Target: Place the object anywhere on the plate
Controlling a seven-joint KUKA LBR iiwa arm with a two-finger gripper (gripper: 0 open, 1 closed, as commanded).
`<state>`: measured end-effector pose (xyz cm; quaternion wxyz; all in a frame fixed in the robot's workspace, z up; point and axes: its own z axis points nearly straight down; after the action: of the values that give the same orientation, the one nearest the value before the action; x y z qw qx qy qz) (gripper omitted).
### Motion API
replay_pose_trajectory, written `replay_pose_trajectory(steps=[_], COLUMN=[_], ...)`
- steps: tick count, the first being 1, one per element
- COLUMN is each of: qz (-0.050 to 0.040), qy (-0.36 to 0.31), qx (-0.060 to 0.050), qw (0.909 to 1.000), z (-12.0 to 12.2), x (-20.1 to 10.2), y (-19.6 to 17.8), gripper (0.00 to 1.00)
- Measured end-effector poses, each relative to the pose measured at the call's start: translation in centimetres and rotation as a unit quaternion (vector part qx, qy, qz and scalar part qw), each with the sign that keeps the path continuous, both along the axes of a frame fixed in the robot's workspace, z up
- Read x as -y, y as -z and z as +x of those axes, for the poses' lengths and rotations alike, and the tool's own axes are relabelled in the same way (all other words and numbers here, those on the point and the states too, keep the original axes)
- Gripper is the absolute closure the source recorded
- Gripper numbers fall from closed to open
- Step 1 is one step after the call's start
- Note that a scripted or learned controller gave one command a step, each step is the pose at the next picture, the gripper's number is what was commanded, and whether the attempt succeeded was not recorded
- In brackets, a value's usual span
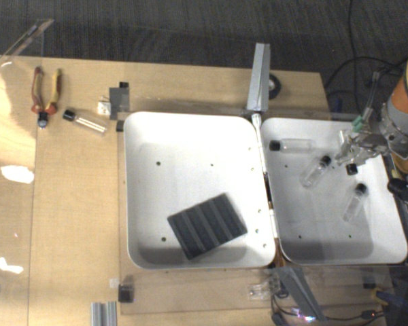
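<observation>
Plate comes nearest, a dark ribbed rectangle lying flat in the lower part of the left bin, turned so its long axis runs from lower left to upper right. Nothing rests on it.

Across the divide, in the right bin, lie three clear vials with black caps, all on their sides and apart from one another. The lowest vial sits right of the bin's middle, its long axis steep, cap toward the upper right and clear body toward the lower left. The middle vial lies further up and to the left on much the same slant, cap again at the upper right end. The top vial lies almost level near the bin's upper left corner, cap pointing left.

My gripper hangs over the upper right part of that bin, just right of the middle vial's cap and above the lowest vial. Whether I am spread or closed I cannot tell from this view, and I see no vial caught in me.

Beyond the bins, on the bench at the upper left of the frame, lie a spare vial and red-handled pliers.
</observation>
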<state>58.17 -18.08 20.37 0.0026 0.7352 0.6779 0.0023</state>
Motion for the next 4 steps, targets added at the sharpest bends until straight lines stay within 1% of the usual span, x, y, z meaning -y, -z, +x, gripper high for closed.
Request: replay_pose_trajectory(steps=[1,2,3,4], qz=[0.0006,0.0012,0.0009,0.0018], qy=[0.161,0.174,0.302,0.271], qx=[-0.003,-0.002,-0.004,-0.003], qw=[0.987,0.9848,0.9533,0.9627], z=[6.4,8.8,8.6,6.7], x=[-5.8,-15.0,-19.5,-28.4], y=[0.8,-4.1,1.8,1.9], gripper=[1.0,1.0,1.0,1.0])
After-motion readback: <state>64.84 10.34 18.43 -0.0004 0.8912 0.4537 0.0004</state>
